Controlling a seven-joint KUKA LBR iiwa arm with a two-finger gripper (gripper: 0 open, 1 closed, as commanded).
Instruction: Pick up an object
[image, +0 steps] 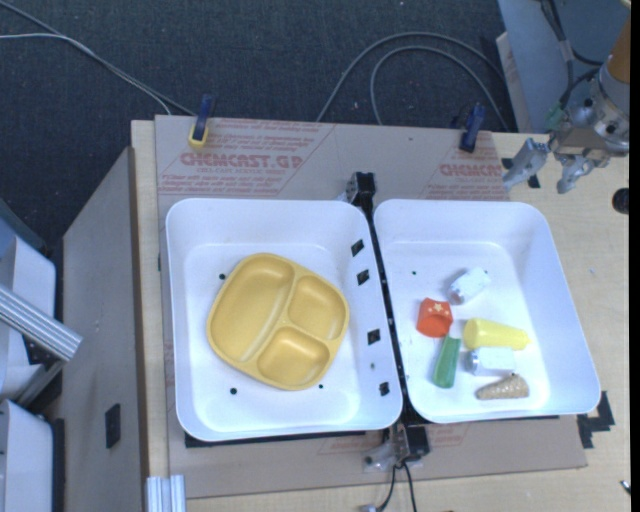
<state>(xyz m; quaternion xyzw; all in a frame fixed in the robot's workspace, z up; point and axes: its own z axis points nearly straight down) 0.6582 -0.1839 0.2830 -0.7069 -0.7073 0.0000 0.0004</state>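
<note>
Gripper (548, 168) spread open and holding nothing, above the right bin's (560, 250) far right corner, inside that bin near its middle a red block (434, 317), yellow piece (494, 333), green stick (446, 362), yellow tray (278, 320) in the left bin (190, 300) beside it

We take the left bin (190, 300) as our landmark. A yellow tray (278, 320) with compartments lies inside it. Black clips (362, 290) run down its right rim, where the right bin (560, 300) adjoins. Beyond its far edge we see two blue clamps (203, 118) on the board (300, 150), and cables (400, 50) farther back.
</note>
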